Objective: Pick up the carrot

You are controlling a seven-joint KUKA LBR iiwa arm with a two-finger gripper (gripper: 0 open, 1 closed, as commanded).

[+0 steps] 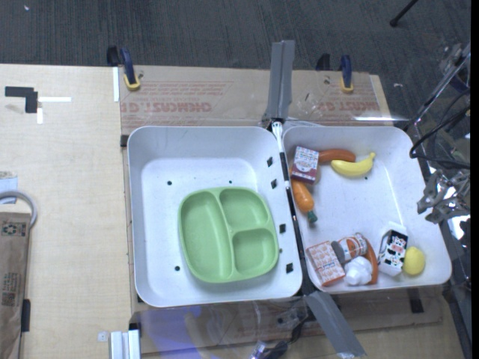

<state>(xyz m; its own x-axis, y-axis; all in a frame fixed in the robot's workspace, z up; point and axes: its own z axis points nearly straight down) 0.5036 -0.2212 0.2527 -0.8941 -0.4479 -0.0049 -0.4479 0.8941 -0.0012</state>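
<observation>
1. Right, writing first: the cardboard sheet behind the two bins carries red print, upside down from this angle and too faint to read for sure.
2. Small red-and-white carton in the right bin: label too small to make out. Same for the cracker box and the cow-patterned carton.
3. Carrot lies against the right bin's left wall, just below that red carton, leafy end pointing toward the near edge.
4. End effector sits at the right bin's right rim, well apart from the carrot, the whole bin floor between them.
5. Whether its grip is open or closed, cannot tell; nothing visibly held.
6. Green divided plate rests in the left bin.
</observation>
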